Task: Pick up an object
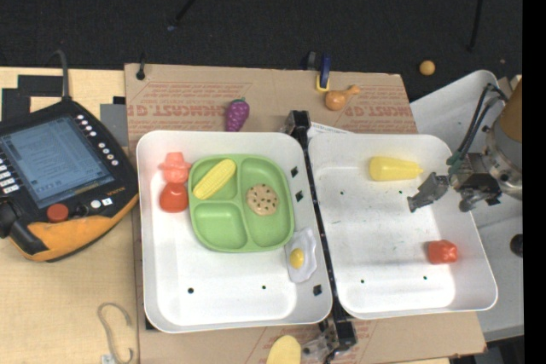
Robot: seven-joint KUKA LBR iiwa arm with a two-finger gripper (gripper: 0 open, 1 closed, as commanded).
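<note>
Nearest you, the small red plastic block (441, 251) lies by the right bin's (388, 290) right wall; it looks light, stiff and smooth, so take it across its flat sides. Your two-finger gripper (447, 193) hangs over that wall with fingers apart, holding nothing.

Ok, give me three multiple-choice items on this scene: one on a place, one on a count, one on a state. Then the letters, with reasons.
1. Where does the cookie lie?
A. In the right bin
B. In the green tray, in the left bin
C. On the cardboard

2. How many things lie in the right bin?
A. Two
B. Four
C. Five

3. What is the gripper holding?
A. The corn
B. The red piece
C. Nothing that shows

Answers:
1 B: the cookie sits in the tray's right compartment.
2 A: a yellow piece and a red piece.
3 C: it hovers over the right bin, with both pieces lying apart from it.
</note>
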